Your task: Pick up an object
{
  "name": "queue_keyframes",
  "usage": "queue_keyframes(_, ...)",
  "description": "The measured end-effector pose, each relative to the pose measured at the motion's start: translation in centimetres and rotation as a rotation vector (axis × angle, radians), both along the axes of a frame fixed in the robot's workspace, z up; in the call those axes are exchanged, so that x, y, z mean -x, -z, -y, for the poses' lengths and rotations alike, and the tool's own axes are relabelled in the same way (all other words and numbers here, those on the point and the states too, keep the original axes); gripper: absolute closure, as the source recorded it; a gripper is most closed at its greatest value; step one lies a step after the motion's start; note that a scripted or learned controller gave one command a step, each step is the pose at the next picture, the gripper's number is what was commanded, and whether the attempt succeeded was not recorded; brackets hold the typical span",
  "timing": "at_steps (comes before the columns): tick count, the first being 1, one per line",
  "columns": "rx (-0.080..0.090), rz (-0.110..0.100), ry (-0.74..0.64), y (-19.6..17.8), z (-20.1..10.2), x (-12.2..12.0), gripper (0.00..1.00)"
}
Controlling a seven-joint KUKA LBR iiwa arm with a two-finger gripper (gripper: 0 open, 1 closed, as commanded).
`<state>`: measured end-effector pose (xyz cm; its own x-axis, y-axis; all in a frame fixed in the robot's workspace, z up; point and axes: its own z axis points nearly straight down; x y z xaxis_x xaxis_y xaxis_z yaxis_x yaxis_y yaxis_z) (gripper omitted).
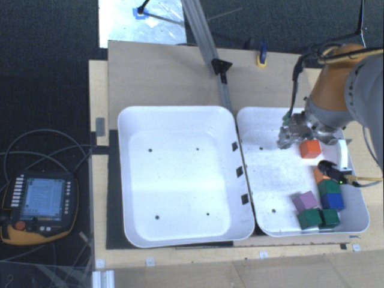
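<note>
Hand | grip state unclear | orange block just beside | blocks clustered near right bin corner

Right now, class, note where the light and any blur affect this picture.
Camera view: glare washes out the left bin and brightens a floor patch at the top; the gripper looks slightly blurred; the blocks stay sharp enough to tell their colours.

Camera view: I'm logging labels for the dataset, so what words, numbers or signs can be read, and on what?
None can be read.
Handheld controller: its screen shows content, too blurred to read.
Blocks in the right bin: no print visible.
</note>
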<state>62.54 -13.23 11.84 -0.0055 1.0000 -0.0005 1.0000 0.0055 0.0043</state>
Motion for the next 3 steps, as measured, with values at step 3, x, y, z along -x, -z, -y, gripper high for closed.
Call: queue_keyframes(3,0.001,0.004,0.000,-18.1,-0.2,-0.5,1.00)
